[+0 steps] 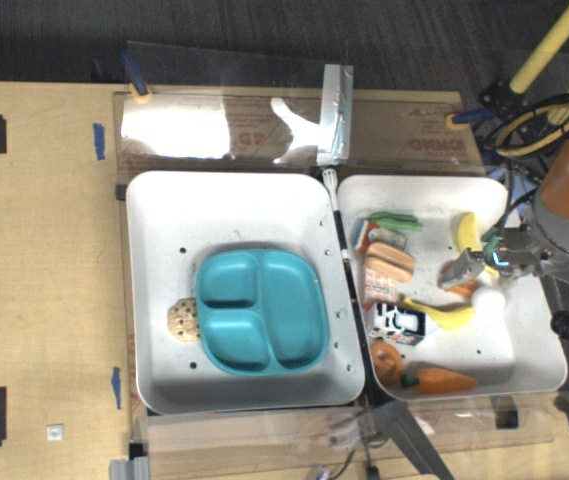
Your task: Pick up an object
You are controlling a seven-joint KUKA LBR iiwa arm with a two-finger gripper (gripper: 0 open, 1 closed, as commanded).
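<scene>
At right of frame, the tool (461,270) hangs low in the right bin (534,353) above a banana (442,313); its opening cannot be told.

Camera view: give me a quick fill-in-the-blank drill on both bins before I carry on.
1. The teal divided tray lies in the ___ bin.
2. The cookie touches the tray's ___ edge.
3. The toy carrot lies along the right bin's ___ edge.
4. The gripper hovers over the ___ bin.

Missing words: left; left; near; right
</scene>
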